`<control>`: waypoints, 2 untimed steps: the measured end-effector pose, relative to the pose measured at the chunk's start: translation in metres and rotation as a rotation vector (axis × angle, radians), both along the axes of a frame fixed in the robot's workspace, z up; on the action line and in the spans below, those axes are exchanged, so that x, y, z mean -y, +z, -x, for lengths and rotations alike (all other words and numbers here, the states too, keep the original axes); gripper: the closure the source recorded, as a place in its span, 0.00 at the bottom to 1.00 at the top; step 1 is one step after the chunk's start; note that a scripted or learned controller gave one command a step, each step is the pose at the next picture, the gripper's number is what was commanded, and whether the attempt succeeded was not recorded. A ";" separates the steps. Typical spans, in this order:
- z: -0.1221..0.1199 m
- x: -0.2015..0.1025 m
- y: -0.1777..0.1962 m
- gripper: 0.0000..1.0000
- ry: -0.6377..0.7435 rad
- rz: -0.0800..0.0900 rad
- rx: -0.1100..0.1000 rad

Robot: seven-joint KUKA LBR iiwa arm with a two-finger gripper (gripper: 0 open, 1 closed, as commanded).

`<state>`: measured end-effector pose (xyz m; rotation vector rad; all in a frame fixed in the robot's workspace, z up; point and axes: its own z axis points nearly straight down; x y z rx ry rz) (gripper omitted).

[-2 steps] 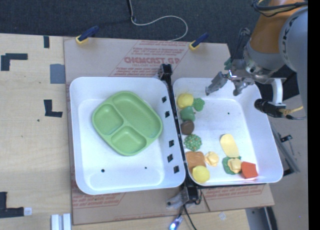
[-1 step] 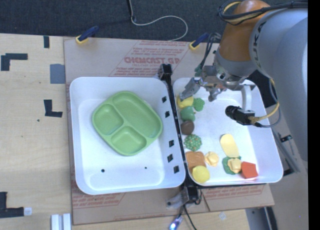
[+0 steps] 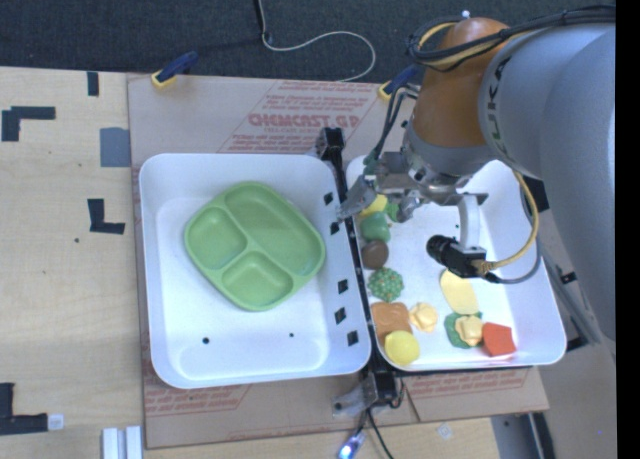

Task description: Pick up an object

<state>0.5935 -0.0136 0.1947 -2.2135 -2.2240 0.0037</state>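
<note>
Right bin (image 3: 540, 342), near its left wall: a cluster of small toy food pieces. From the far end toward the near end along that wall: a yellow-and-green piece (image 3: 375, 209) partly under the gripper, a green rounded piece (image 3: 377, 228) just below it, a brown ball (image 3: 375, 254), a bumpy green broccoli-like piece (image 3: 386, 283), an orange block (image 3: 390, 316), and a yellow round piece (image 3: 402, 348) at the near edge. The pieces in this column lie close together, several touching.

Further right in the same bin: a small pale yellow piece (image 3: 424, 317) beside the orange block, a larger pale yellow piece (image 3: 460, 294), a green-and-yellow piece (image 3: 464, 330) just below that, and a red-orange block (image 3: 498, 339) touching or just beside it near the bin's near-right corner.

Gripper (image 3: 378, 197): sits low over the far-left part of the right bin, right above the yellow-and-green piece. Cannot tell whether the fingers are spread or pressed together; the wrist hardware hides them, and no piece is clearly seen between them. A black cylindrical part (image 3: 452, 253) with a yellow cable hangs off the wrist over the middle of the bin.

Arm (image 3: 540, 97): grey, with the orange band (image 3: 455, 77) above the wrist, coming in from the right and covering the bin's far-right area.

Left bin (image 3: 160, 277): holds a green compartment tray (image 3: 255, 244), lying flat and turned at an angle, toward the far half.

Both bins rest on cardboard (image 3: 290, 112) over the counter (image 3: 60, 277).
</note>
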 end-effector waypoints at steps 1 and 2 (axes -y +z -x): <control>0.006 -0.067 0.013 0.00 0.002 -0.002 0.003; 0.006 -0.064 0.022 1.00 -0.001 0.001 0.002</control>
